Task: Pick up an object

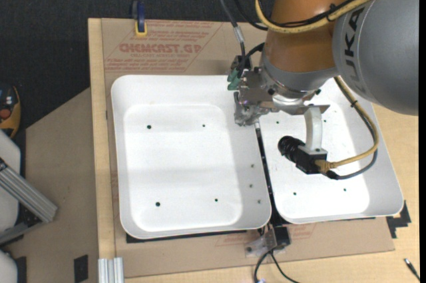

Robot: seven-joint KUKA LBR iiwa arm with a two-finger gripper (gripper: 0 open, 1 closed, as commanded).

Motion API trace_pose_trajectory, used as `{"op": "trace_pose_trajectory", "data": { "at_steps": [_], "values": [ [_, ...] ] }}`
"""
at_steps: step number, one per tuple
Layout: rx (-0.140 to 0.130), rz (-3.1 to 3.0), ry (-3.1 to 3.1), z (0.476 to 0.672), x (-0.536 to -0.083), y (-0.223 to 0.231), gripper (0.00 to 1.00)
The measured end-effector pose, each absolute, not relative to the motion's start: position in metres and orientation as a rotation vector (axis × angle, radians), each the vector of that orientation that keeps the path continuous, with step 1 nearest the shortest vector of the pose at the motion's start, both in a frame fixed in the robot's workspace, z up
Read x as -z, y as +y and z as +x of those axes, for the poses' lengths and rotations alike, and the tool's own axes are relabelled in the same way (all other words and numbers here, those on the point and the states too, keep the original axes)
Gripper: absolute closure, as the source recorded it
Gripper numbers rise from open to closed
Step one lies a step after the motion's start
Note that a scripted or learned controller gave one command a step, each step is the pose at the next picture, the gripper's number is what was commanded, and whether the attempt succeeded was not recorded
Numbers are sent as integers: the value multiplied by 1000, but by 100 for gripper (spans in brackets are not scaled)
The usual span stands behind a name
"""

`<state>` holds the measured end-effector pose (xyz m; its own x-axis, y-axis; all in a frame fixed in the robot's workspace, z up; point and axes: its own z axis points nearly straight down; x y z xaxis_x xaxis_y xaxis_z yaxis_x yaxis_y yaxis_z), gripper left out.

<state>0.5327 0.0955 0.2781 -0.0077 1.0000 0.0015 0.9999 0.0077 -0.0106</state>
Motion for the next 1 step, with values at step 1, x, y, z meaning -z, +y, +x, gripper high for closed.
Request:
{"op": "trace_pose_trajectory", "data": {
  "at_steps": [1],
  "values": [
    [19,-2229,-2230,582,-387,77,100]
  ]
}}
